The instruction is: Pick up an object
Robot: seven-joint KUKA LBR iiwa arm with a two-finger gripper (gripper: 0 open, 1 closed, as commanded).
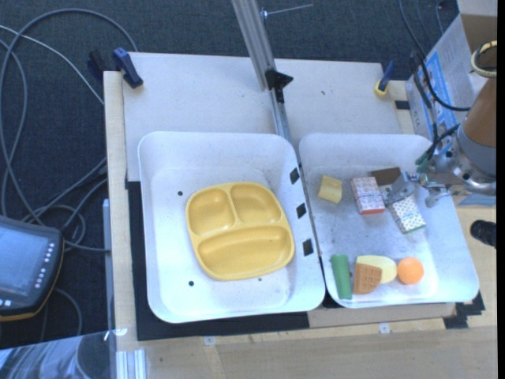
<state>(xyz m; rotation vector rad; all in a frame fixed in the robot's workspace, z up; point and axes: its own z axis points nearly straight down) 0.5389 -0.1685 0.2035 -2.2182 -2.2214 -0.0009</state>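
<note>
The right bin [442,155] holds several small items. A yellow cube [331,189] lies at its left. Beside it stands a red-and-white box [368,194], with a brown block [386,176] just behind. A patterned white box [407,214] rests near the middle right. Along the front edge lie a green cylinder [340,275], a waffle-like orange piece [366,279], a yellow piece [384,267] and an orange ball [409,271]. My gripper [416,186] hangs over the bin's right side, just above the patterned box and right of the brown block. Nothing can be seen held in it.
The left bin [158,212] carries a yellow divided plate [239,230]. A metal pole [256,30] rises from between the bins at the back. Cardboard and cables [442,61] crowd the bench's right rear. Blue clamps [126,65] grip the back corners.
</note>
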